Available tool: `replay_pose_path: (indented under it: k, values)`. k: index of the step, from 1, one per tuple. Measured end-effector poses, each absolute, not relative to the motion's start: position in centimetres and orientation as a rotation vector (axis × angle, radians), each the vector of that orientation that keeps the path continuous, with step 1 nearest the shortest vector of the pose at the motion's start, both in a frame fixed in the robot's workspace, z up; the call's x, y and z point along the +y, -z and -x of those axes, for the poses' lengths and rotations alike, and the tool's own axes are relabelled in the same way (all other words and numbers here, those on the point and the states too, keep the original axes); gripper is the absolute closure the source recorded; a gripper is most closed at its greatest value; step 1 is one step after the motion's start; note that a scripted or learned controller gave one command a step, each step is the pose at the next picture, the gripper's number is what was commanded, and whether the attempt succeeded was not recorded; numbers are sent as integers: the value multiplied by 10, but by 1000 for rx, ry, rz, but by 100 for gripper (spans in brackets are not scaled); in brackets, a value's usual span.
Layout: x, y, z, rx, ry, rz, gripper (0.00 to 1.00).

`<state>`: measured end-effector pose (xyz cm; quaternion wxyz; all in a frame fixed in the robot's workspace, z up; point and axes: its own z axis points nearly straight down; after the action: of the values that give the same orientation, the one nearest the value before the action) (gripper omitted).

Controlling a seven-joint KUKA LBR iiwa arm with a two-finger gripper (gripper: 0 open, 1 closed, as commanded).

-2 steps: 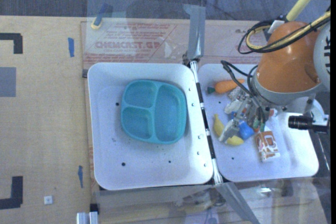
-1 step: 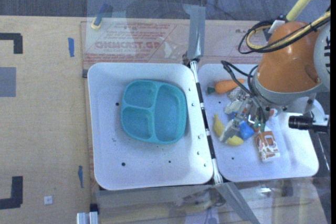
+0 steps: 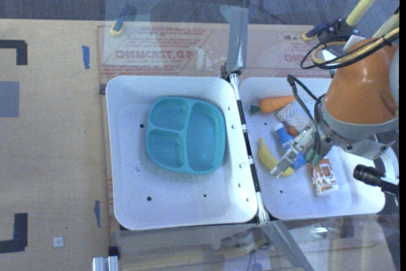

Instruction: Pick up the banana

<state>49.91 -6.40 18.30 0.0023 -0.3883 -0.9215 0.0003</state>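
The arm's grey two-finger tool (image 3: 287, 162) sits low over the small curved yellow banana (image 3: 269, 158), presumably to grasp it, though I cannot tell its state.

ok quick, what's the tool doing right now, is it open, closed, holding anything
Tool: down over the banana in the right bin; open or shut cannot be told, and no grasp shows.
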Motion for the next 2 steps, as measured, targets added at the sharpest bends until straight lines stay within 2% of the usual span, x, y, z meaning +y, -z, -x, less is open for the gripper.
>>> replay_pose_path:
  k: [1, 2]
  values:
    - [-51, -183, -542, -3029, 1, 838, 0]
    - [-67, -184, -523, -3098, 2, 508, 0]
